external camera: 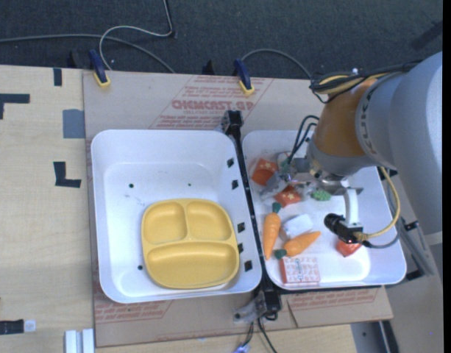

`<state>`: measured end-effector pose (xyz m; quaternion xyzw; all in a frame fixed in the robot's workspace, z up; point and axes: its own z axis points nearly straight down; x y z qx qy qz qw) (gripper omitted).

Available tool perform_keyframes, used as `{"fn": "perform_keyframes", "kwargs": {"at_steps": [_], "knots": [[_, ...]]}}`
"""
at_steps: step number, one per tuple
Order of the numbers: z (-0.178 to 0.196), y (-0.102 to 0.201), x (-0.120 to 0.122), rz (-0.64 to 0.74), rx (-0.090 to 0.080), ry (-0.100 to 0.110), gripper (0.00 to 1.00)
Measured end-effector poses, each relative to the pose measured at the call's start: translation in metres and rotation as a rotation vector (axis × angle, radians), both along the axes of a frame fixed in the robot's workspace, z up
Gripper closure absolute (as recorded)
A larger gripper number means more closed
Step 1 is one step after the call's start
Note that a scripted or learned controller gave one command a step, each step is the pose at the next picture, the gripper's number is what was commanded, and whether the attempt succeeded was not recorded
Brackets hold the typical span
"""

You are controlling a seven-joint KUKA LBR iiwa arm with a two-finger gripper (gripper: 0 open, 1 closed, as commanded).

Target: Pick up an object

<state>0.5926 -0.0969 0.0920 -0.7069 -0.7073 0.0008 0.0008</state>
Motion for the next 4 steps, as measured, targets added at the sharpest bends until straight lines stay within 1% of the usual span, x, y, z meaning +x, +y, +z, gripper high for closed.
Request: {"fn": "perform_keyframes", "kwargs": {"at_steps": [1,2,3,4], "knots": [[-0.007,-0.002,0.034,-0.003,0.001,0.015,0.0],[-0.006,-0.005,0.075,0.001,0.001,0.005,0.0],[0.003,-0.006,0.073,0.002,-0.001,0.016,1.0],[0.093,0.061,0.067,0.002,0.0,-0.004,1.0]]}}
